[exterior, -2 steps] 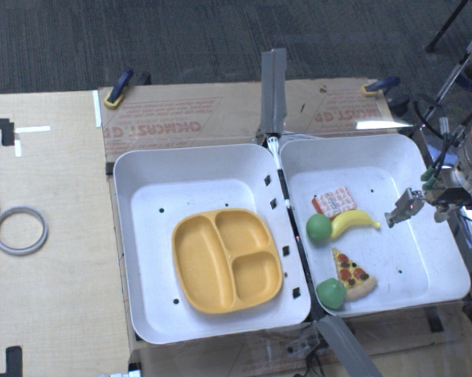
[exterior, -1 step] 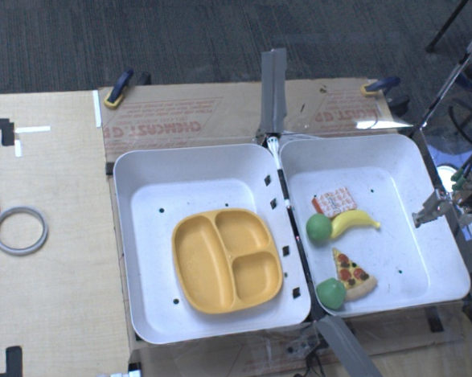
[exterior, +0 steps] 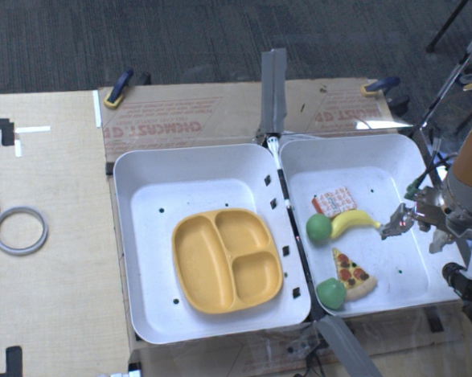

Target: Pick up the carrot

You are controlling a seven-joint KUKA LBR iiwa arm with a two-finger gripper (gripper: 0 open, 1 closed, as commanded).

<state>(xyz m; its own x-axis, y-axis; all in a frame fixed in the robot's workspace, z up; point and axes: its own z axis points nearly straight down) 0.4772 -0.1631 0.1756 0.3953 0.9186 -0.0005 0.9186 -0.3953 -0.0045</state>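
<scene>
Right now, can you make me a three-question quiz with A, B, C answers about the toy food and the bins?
1. Where is the yellow plate?
A. left bin
B. right bin
C. on the cardboard

2. How many green balls are in the right bin?
A. one
B. two
C. four

3. How does the banana lie?
A. on the pizza slice
B. on the bin floor beside a green ball
C. on the plate

Answers: 1 A, the plate sits in the left bin. 2 B, one ball is by the banana, another by the pizza slice. 3 B, its end touches the upper ball.
</scene>
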